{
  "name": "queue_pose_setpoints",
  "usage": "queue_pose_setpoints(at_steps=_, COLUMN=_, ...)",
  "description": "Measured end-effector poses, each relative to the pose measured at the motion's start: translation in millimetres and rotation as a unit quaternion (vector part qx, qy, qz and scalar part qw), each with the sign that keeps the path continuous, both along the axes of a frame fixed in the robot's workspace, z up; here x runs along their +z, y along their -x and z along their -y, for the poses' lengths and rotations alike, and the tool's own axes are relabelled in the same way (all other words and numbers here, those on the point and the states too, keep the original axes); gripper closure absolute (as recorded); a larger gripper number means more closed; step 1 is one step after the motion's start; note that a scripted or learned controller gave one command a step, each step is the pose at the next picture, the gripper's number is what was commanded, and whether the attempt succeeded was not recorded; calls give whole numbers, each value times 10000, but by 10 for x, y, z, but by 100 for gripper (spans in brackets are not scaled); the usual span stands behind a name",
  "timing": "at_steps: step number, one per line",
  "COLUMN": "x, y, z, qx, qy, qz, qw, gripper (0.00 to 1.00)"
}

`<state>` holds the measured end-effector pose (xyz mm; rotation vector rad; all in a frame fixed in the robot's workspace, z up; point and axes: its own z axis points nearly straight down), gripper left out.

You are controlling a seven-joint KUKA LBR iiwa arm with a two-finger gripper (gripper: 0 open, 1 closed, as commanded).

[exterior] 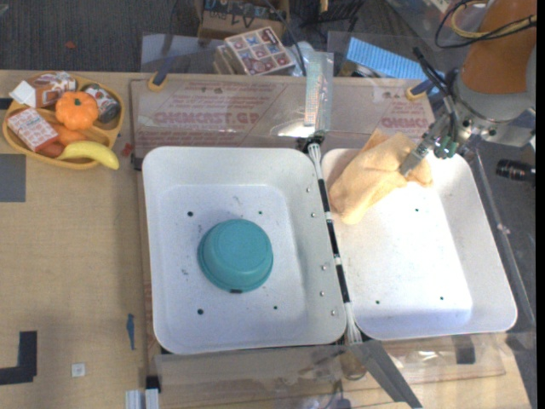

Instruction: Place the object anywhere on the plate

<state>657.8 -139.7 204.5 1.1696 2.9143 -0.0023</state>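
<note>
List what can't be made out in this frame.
- Hand: blurred where it meets the yellow cloth in the right bin; open or shut, and any grip, can't be told.
- Arm: cut off by the top and right edges.
- Teal plate in the left bin: from above, plate or upturned bowl is unclear.
- Printed box behind the bins: print too small to read.

The gripper (pixel 417 158) tips sink into the soft pale-yellow cloth (pixel 371 182), hiding their grip; the grey-and-orange arm (pixel 501 49) runs off the right edge.
</note>
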Motion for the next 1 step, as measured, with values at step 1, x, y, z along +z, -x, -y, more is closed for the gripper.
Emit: queue_pose_setpoints(at_steps=1, x=179, y=-21, z=-2, qx=6, qy=0, qz=11, qw=10000, gripper=100)
